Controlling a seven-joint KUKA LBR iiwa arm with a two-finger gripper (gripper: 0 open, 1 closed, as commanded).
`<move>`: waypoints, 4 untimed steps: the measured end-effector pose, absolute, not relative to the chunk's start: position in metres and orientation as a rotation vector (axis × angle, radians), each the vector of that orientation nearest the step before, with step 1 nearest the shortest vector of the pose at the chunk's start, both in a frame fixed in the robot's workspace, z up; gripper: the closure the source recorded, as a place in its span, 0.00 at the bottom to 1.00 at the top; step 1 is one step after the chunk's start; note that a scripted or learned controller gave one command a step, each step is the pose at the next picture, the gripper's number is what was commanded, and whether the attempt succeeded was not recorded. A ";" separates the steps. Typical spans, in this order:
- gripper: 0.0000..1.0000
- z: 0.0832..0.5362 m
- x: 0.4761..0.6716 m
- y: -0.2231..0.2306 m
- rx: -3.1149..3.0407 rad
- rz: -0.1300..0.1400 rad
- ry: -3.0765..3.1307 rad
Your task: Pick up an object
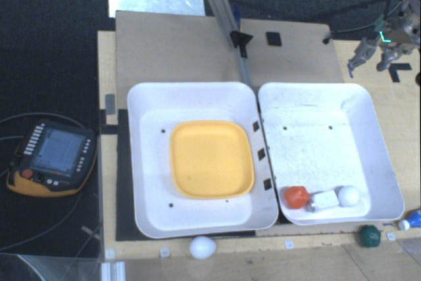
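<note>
Tool (370, 57): above table (296, 59) beyond right bin's (375, 141) far right corner, fingers spread, nothing between them.
Right bin, near edge: orange-red object (295, 196), small white piece (323, 199), white ball (348, 195), in a row.
Left bin (148, 141): yellow square plate (212, 158), centred.
Table front edge: white egg shape (202, 247), green ball (369, 235).

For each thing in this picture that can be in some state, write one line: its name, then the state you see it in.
gripper: open, up beyond the right bin's far corner, holding nothing
yellow plate: flat in the left bin, nothing on it
orange object: resting at the right bin's near edge
white ball: resting in the right bin
white egg: on the bench, outside the bins
green ball: on the bench, outside the bins
</note>
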State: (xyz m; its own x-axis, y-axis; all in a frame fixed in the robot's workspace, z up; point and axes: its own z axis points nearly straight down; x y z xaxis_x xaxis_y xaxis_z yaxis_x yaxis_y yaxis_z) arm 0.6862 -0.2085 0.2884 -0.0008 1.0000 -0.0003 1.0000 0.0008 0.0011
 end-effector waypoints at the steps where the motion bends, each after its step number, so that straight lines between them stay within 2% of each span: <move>1: 0.00 0.288 0.686 -0.208 2.220 0.001 2.222; 3: 0.00 0.203 0.691 -0.211 2.223 -0.002 2.223; 4: 0.00 0.156 0.684 -0.205 2.222 -0.002 2.223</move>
State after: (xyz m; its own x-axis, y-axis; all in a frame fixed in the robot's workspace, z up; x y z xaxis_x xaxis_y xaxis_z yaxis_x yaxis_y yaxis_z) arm 0.6838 -0.2051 0.1560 -0.0006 1.0000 0.0005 1.0000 0.0006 -0.0022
